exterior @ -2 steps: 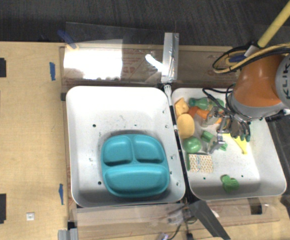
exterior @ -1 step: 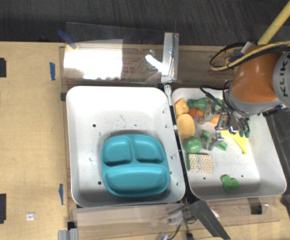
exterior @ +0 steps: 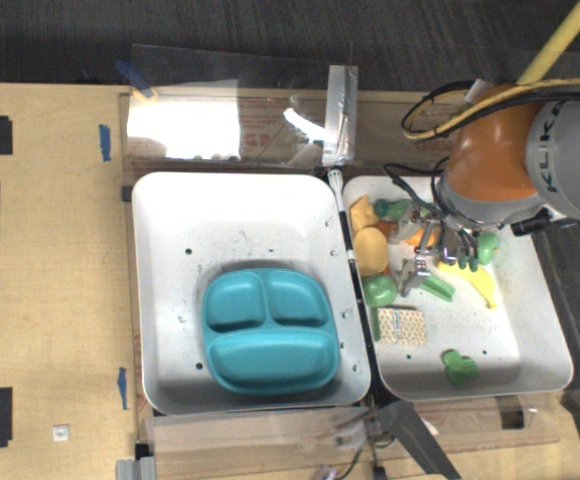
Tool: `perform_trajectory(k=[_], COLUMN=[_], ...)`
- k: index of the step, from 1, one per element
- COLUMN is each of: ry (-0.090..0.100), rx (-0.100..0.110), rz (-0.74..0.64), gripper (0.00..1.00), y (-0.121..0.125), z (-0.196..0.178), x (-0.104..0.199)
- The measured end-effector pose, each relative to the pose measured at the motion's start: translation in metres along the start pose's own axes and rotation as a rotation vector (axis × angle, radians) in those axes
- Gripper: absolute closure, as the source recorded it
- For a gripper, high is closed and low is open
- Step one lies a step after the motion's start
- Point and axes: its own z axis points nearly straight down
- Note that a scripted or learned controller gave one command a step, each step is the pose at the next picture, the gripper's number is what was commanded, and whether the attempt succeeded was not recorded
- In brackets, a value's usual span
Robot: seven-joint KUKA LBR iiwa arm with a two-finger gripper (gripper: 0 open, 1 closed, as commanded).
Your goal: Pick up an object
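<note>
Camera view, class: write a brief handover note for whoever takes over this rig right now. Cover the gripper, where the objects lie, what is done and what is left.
Gripper: low in the right bin, among the toys at its upper end; whether it grips anything cannot be told.
Objects: the right bin holds a yellow-orange rounded toy, green pieces, a yellow piece, a patterned square packet and a small green toy. The left bin holds a teal divided tray.
Done: the arm is down at the pile.
Left: a confirmed grasp and lift; nothing is visibly raised.
</note>
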Motion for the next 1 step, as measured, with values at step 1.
perform_trajectory(k=[1], ry=[0.002], rx=[-0.005], rz=[-0.008], gripper=[0.0], y=[-0.027], z=[-0.0001], x=[0.0183])
